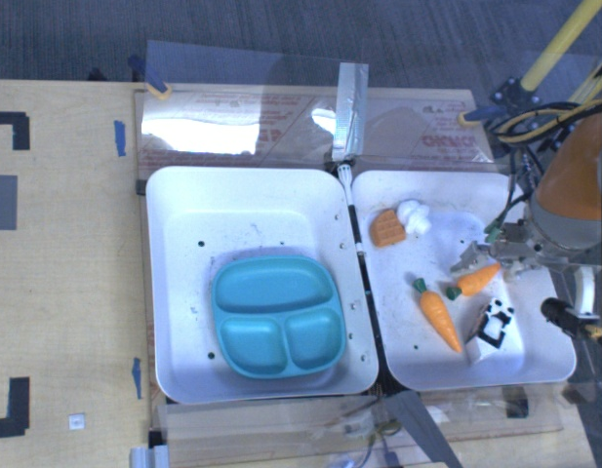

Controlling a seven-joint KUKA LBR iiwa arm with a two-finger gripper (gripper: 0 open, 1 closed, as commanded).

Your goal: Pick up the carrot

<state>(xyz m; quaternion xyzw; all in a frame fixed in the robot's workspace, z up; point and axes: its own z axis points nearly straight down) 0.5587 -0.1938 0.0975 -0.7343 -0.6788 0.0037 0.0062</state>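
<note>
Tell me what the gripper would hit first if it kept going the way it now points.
Probably the smaller orange carrot: the two-finger gripper points toward the picture's left and down into the right white bin, with that carrot right by its fingertips. The larger orange carrot lies beyond. Height above the carrot is unclear from this view.

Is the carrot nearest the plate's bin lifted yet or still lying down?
Lying down: the carrot rests flat on the right bin's floor, apart from the gripper.

The grey arm with its orange band is cut off at the 3 o'clock edge. The metal gripper is too blurred to read. The small black-and-white object stays unidentifiable.
</note>
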